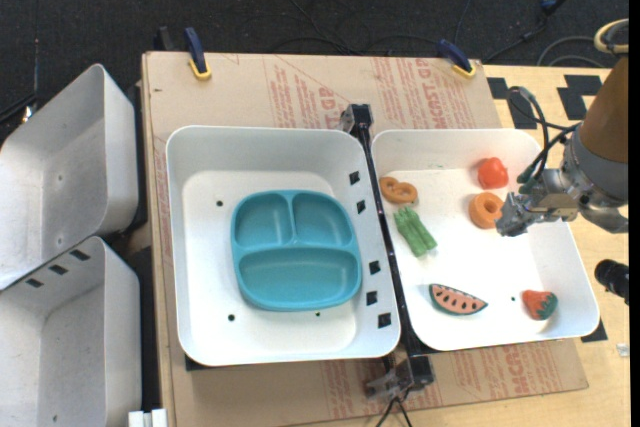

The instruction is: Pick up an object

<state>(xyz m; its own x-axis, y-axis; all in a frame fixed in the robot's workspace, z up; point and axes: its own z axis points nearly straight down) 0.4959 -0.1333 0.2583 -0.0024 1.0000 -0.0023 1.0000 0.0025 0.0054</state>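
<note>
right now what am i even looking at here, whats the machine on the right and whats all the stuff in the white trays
This is one picture from a camera fixed above a bench, looking down at a slant. The grey and orange thing entering from the right is a robot arm. At its tip is a gripper, a two-finger clamp for picking things up.

Two shallow white bins sit side by side. The left bin holds a teal divided plate. The right bin holds toy food: a pretzel, a green piece, a red piece, an orange ring, a watermelon slice and a strawberry.

The gripper is beside the orange ring. Nothing can be seen held in it.
</note>
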